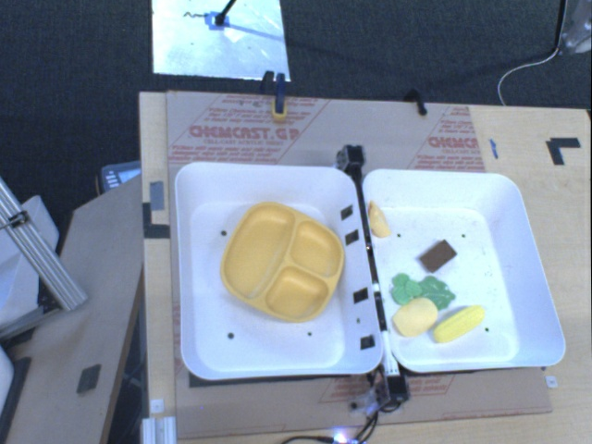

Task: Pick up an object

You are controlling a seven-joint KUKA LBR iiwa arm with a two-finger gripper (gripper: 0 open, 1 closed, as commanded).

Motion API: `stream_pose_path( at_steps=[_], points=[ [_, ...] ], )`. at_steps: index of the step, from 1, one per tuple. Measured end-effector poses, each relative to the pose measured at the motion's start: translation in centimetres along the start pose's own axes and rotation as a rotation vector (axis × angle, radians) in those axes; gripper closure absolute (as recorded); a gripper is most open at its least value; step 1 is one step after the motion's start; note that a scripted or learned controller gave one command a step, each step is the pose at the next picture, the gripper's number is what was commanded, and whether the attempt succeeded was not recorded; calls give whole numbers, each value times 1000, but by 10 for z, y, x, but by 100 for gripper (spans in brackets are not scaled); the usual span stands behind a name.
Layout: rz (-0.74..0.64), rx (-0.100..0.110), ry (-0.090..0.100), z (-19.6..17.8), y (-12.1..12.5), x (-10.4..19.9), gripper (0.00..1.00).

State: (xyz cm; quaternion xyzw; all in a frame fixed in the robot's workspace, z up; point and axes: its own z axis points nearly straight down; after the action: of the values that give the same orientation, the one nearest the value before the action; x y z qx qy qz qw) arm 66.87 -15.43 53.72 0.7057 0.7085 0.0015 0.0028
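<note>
Yellow tray (pixel 282 260), brown block (pixel 437 255), green leafy piece (pixel 421 290).

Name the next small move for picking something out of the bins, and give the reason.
Probably bring the arm over the right bin and line up above the brown block. It lies flat and apart from its neighbours, while the green leafy piece, the yellow lemon-like piece and the corn cob crowd together. The left bin holds just the yellow divided plate.
</note>
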Motion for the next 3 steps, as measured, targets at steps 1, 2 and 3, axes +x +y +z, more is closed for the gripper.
stream_pose_path(
  at_steps=[1,2,3],
  points=[
    [7,6,-1,33,-1,-56,100],
    [-1,1,-1,0,0,-51,100],
    [-14,3,6,1,1,84,100]
  ],
)
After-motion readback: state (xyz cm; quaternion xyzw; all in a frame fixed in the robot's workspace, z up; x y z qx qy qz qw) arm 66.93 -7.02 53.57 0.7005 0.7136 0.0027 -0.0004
